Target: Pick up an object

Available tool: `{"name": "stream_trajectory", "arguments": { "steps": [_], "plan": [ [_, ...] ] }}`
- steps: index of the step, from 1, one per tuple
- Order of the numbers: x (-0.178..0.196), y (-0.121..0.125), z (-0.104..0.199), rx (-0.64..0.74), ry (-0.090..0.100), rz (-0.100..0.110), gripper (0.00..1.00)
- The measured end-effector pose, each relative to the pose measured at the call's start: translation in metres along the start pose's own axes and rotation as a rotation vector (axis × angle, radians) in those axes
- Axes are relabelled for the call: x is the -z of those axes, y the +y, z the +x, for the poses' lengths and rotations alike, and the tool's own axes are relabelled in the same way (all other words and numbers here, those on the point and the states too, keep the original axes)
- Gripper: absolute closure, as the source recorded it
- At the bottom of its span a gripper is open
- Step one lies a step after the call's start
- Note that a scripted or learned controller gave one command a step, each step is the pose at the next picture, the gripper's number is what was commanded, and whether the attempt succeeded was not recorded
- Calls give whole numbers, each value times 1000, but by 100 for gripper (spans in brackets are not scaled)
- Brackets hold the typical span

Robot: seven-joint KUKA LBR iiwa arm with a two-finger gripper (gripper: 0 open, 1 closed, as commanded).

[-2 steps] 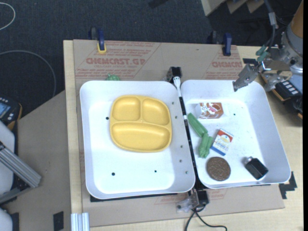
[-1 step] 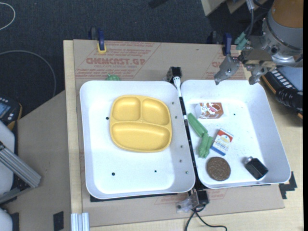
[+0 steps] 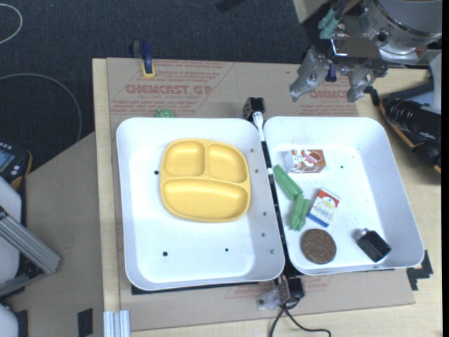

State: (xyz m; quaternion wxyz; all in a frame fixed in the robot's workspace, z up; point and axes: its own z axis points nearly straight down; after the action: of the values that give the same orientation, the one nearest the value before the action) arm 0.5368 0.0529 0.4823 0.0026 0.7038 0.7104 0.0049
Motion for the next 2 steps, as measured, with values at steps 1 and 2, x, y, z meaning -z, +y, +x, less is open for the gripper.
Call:
{"name": "stream_trajectory", "arguments": {
  "steps": [1, 2],
  "plan": [
    [-35, -18, 99, 3, -2, 17, 0],
    [-22, -16, 93, -7, -3, 9, 100]
  ]
}}
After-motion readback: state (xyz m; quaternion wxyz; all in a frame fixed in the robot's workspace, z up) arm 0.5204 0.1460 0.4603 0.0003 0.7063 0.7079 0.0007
